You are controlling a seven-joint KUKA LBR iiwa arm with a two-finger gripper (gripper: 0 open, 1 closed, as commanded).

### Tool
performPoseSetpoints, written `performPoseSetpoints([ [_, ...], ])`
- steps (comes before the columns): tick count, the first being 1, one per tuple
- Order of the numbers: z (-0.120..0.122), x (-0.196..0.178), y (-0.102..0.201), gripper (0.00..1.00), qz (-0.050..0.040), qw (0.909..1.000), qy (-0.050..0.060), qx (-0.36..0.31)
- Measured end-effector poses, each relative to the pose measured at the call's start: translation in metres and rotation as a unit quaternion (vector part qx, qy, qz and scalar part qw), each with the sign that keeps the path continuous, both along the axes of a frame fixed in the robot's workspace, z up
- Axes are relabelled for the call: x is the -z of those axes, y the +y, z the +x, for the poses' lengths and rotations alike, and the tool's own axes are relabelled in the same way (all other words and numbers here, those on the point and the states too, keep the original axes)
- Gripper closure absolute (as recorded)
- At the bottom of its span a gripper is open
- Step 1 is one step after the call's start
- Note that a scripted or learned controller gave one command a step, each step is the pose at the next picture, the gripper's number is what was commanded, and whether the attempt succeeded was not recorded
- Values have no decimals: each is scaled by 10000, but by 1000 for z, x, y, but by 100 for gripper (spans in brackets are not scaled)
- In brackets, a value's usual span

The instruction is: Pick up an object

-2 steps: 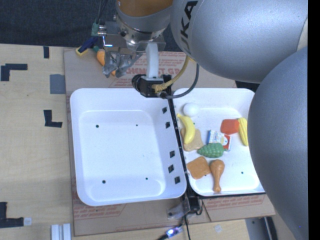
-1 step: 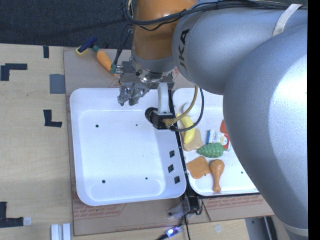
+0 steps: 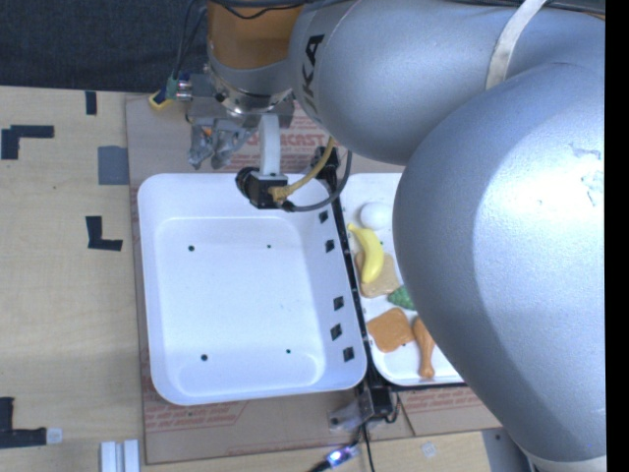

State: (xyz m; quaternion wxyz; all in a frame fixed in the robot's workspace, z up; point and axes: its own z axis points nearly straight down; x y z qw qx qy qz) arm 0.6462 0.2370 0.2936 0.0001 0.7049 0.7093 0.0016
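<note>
Nearest the camera, at the front of the right bin (image 3: 385,370), an orange carrot (image 3: 425,347) lies lengthwise, with a flat orange piece (image 3: 390,330) touching its left side. Just behind them is a small green piece (image 3: 404,296), partly under the arm (image 3: 491,214), whose grey bulk covers most of that bin. Farther back a yellow banana (image 3: 371,254) lies along the bin's left wall, and beyond its far tip sits a white egg (image 3: 374,214). The left bin (image 3: 147,264) stands beside it, touching wall to wall, on a cardboard sheet (image 3: 197,426). Farthest off, the gripper (image 3: 216,148) hangs over the cardboard just past the left bin's far rim, well apart from all these objects; whether it is open or closed, or grips anything, cannot be made out.
</note>
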Motion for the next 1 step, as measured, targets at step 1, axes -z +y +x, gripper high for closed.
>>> performPoseSetpoints([
  [1,22,46,-39,100,-29,10000,39,41],
])
